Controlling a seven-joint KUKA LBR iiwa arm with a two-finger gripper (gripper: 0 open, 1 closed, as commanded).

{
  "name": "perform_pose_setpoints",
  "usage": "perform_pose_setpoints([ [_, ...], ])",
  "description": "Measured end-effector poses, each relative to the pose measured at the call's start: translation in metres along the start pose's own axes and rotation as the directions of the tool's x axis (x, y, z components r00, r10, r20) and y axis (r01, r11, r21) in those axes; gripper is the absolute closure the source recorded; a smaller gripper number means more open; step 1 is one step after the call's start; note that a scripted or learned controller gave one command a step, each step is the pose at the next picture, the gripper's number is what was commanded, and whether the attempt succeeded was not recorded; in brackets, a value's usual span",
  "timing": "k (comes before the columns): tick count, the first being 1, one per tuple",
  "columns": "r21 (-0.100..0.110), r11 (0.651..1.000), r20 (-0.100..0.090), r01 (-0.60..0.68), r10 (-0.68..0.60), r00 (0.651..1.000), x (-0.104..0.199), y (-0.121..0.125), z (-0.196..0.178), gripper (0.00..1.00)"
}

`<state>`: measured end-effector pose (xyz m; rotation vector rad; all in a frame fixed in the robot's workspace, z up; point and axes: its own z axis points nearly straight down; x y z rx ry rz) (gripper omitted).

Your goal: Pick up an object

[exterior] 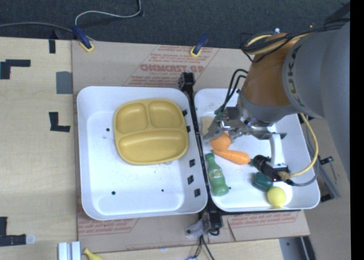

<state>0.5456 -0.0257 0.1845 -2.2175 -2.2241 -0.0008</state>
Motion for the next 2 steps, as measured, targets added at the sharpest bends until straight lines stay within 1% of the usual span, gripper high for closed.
perform_pose_setpoints([
  [1, 0.003, 1.0, 0.0, -0.001, 0.001, 1.0, 0.047, -0.062, -0.029, 1.0],
  [2, -0.001, 1.0, 0.002, -0.003, 0.003, 1.0, 0.007, -0.061, -0.094, 1.0],
])
